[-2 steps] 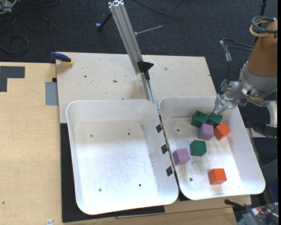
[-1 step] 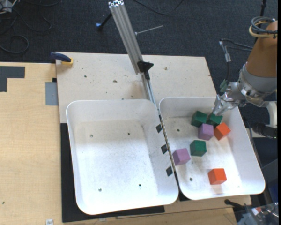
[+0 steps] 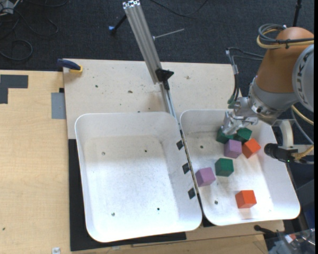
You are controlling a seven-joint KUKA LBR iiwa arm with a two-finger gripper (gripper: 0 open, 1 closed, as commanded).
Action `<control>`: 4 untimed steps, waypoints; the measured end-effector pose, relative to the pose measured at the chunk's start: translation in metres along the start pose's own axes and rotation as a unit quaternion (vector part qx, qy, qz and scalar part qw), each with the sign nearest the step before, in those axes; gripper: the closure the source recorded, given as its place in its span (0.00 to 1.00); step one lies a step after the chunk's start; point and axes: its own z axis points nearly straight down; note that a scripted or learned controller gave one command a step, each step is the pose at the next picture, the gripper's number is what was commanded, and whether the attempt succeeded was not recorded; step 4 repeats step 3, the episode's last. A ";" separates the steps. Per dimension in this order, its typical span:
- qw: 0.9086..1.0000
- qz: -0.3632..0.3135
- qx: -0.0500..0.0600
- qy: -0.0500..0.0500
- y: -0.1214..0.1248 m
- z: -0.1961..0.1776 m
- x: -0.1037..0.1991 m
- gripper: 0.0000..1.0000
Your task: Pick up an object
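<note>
White plastic right bin [image 3: 286, 208] keeps the cubes corralled, and we see the claw [image 3: 232, 126] low over a green cube [image 3: 223, 136], though we can't tell its state.

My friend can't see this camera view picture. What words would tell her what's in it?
A robot arm's gripper reaches down among coloured blocks in the right white bin, beside a green block and a purple block. The left white bin sits alongside.

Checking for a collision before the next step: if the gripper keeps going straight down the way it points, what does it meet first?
Most likely the dark green block beneath the gripper, at the right bin's far edge; depth is unclear.
</note>
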 end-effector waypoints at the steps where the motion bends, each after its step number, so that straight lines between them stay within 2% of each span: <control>1: 1.000 -0.001 -0.001 0.000 -0.010 -0.011 0.054 1.00; 2: 1.000 0.000 -0.002 0.000 -0.010 -0.021 0.108 1.00; 3: 1.000 -0.001 0.000 0.000 -0.008 -0.010 0.164 1.00; 4: 1.000 -0.001 0.000 0.000 -0.008 -0.010 0.164 1.00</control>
